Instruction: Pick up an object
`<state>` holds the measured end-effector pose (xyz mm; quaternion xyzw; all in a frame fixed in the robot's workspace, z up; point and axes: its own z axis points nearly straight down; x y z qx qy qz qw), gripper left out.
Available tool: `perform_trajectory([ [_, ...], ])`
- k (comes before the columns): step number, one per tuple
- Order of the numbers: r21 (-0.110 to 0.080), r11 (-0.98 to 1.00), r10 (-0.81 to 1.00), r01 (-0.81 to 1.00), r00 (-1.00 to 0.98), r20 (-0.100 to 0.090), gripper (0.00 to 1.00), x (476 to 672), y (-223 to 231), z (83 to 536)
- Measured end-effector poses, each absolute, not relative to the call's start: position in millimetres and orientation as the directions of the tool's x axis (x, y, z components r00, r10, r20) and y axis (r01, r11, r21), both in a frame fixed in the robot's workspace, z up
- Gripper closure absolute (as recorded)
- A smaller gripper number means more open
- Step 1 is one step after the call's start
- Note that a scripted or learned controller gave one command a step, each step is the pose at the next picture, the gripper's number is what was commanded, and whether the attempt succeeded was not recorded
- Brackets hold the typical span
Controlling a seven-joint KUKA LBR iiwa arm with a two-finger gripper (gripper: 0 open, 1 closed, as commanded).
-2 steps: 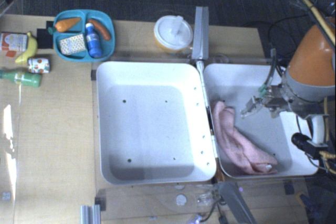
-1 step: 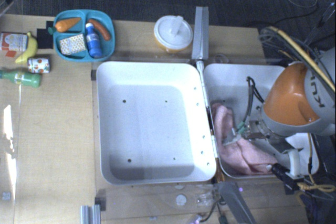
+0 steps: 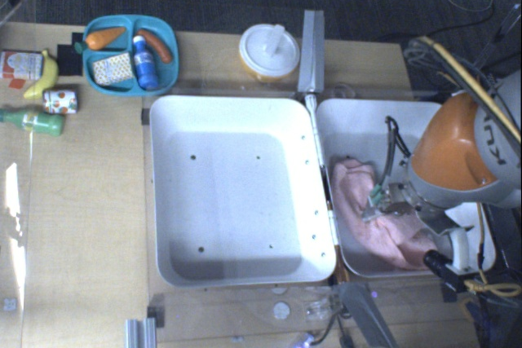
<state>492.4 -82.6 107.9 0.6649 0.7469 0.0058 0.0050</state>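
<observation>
Down low in the right bin [image 3: 359, 114] we see a pink cloth [image 3: 367, 216]. Our end effector [image 3: 377, 204] sits on it, but we cannot tell how it stands.

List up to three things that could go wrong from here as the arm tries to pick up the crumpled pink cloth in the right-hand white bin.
1. The gripper sits low over the crumpled pink cloth; it may pinch only a fold, which could slip free on lifting.
2. The cloth lies against the right-hand white bin wall, so the descent might strike that wall.
3. A trailing cloth could snag the rim.
</observation>
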Motion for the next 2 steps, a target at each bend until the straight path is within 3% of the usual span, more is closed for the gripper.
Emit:
perform_trajectory([
  [1, 0.004, 0.147, 0.989, 0.989, -0.147, -0.001, 1.00, 578.1, -105.6, 237.0],
  [2, 0.000, 0.116, 0.993, 0.993, -0.116, -0.001, 1.00, 637.9, -78.2, 182.9],
])
